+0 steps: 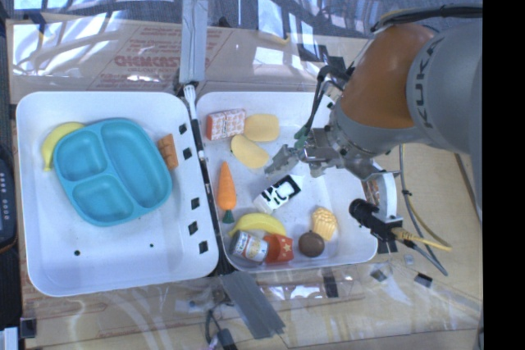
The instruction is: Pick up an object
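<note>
My gripper (pixel 285 160) hangs over the middle of the right bin (pixel 344 258), reaching in from the right on the grey and orange arm. Just below it lies a small black and white packet (pixel 277 193). To its left are two pale yellow pieces (pixel 249 151) (pixel 262 127) and a red and white box (pixel 225 124). An orange carrot (pixel 225 186), a banana (pixel 258 223), a small can (pixel 248 246), a red piece (pixel 280 248), a brown ball (pixel 311 243) and a corn cob (pixel 324 222) lie along the bin's left and front.
The left bin (pixel 49 258) holds a blue divided plate (pixel 111 170), a yellow banana (pixel 54 140) tucked at its far left, and a small orange block (pixel 168 151) by the divider. Cables (pixel 418 238) trail from the arm at the right bin's right rim.
</note>
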`<act>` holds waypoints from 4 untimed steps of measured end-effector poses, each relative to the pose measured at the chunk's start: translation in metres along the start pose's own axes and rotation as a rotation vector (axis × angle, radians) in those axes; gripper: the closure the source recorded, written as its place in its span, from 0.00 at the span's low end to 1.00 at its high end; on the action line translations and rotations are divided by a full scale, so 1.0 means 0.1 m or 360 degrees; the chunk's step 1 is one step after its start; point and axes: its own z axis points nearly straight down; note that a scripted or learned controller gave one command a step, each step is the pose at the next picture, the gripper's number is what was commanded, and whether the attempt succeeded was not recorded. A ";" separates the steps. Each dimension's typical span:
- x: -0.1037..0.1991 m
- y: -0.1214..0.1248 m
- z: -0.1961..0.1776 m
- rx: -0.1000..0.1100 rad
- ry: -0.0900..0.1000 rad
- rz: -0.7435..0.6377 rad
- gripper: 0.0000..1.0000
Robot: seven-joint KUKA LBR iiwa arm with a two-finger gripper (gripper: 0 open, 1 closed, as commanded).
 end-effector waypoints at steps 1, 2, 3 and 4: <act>0.00 -0.41 1.29 -0.0006 0.0001 0.0190 0.00; -0.01 -0.39 1.19 -0.0013 0.0000 0.0182 1.00; 0.00 -0.39 1.20 -0.0013 0.0000 0.0183 0.00; -0.04 0.12 1.30 -0.0003 0.0000 0.0089 0.00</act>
